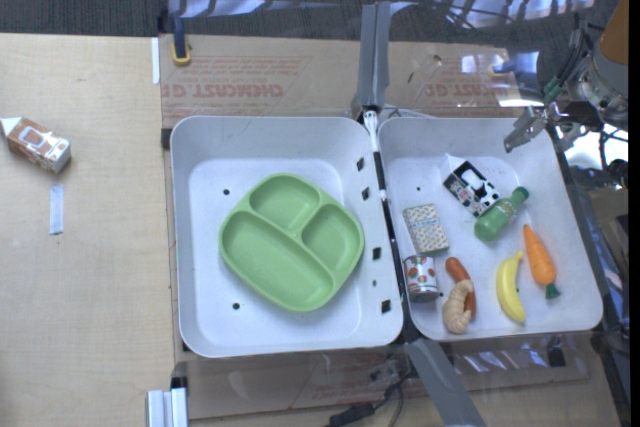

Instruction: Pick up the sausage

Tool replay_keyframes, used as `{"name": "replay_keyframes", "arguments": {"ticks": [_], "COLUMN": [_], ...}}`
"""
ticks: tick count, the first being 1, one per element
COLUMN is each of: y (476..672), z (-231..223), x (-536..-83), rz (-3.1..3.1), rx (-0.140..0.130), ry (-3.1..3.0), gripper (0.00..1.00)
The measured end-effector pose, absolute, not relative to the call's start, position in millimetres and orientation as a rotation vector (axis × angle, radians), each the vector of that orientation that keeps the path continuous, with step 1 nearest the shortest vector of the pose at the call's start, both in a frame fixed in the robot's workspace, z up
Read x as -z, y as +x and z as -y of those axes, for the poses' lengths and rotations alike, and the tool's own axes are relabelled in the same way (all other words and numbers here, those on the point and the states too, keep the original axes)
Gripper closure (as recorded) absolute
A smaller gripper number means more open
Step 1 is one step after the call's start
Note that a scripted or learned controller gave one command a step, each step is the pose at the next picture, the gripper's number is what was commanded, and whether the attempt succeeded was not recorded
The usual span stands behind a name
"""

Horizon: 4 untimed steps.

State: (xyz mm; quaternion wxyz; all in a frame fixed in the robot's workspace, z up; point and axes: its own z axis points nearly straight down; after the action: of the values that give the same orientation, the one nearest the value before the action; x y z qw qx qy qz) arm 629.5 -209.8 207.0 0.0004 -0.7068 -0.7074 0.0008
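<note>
One small reddish sausage lies in the right bin, near its front edge, apart from the arm. Its lower end touches a tan croissant-shaped pastry, and a small printed can stands just to its left. Behind these lies a patterned packet; farther back, a black-and-white carton touches a green bottle. A banana and a carrot lie to the right of the sausage. The left bin holds a green divided plate. On the tabletop far left sits a small box, its print too small to read. The gripper hovers over the right bin's back right corner, the arm cut off at the frame edge; I cannot tell how the fingers stand.
</note>
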Motion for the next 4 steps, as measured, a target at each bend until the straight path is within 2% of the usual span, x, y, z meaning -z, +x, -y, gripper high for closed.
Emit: {"name": "replay_keyframes", "arguments": {"ticks": [1,2,3,4], "y": [627.2,533.3,476.2,476.2], "z": [148.0,105.8,118.1,119.1], "x": [-120.4,-164.9,-91.7,-100.2], "rz": [2.376,2.333,2.224,2.220], "rx": [-0.002,-0.003,-0.003,-0.004], "ry": [-2.054,-2.101,-2.213,-2.218], "gripper": [0.00,0.00,0.00,1.00]}}
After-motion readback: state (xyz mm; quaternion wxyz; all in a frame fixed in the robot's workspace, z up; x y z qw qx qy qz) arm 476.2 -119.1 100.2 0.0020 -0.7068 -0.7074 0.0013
